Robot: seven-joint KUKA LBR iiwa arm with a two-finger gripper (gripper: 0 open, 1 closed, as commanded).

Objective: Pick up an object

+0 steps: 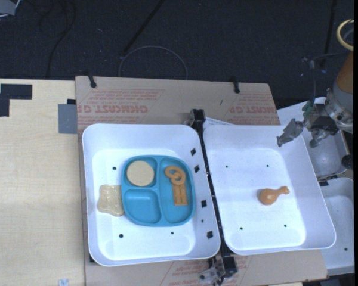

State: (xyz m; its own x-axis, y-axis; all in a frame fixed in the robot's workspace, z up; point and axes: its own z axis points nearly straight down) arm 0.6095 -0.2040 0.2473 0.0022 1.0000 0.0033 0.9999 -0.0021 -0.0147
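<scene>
A small orange drumstick-shaped toy (pixel 272 195) lies in the right bin (pixel 238 231), right of its middle. In the left bin (pixel 101 237) a blue divided tray (pixel 149 210) carries a round tan disc (pixel 139 173) and an orange key-shaped piece (pixel 177 185). A pale beige piece (pixel 110 199) lies against the tray's left side. My gripper (pixel 301 137) hangs above the right bin's far right corner, well up and right of the drumstick. It is open with nothing between its fingers.
A raised divider (pixel 206 183) separates the two bins. Brown cardboard (pixel 167 103) lies beneath and behind them. A light wooden benchtop (pixel 30 189) stretches to the left. Cables and dark flooring lie beyond the bench at the top.
</scene>
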